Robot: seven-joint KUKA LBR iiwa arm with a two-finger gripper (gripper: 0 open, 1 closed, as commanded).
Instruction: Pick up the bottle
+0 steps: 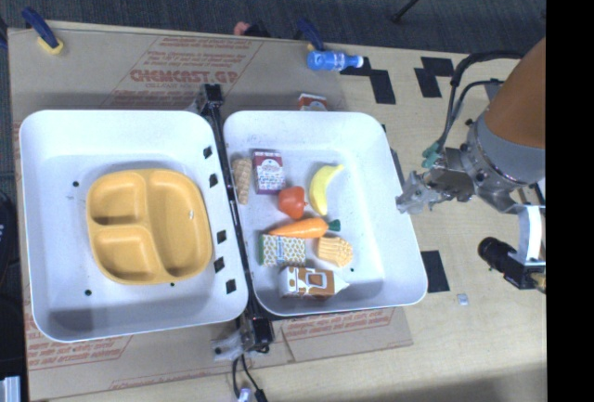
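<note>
Orange-banded and grey, the arm [520, 126] looms in from three o'clock of the camera view, its gripper [413, 196] hanging just outside the right bin's [371, 136] right-hand rim, over bare bench [464, 326]. Whether the gripper is wide or narrow cannot be told from this angle; nothing can be seen between its tips.

At about one o'clock from the view's centre, well apart from the gripper, the bottle [332, 61] lies on its side on the bench, beyond the far rim of the right bin and outside both bins. It is blue with a pale cap end pointing right.

Inside the right bin sits a cluster of toy food. A red-labelled small box [268, 171] lies at eleven o'clock of the bin, with a tan wafer-like piece [242, 179] just beside it on the left. A banana [322, 188] is near the bin's middle, touching or nearly touching a red tomato-like piece [291, 201]. A carrot [299, 228] lies below them, then a green patterned packet [282, 249] and a yellow corn-like piece [334, 250], and a small carton [310, 281] at six o'clock.

At nine o'clock, the left bin [56, 149] holds a yellow divided plate [148, 224].
</note>
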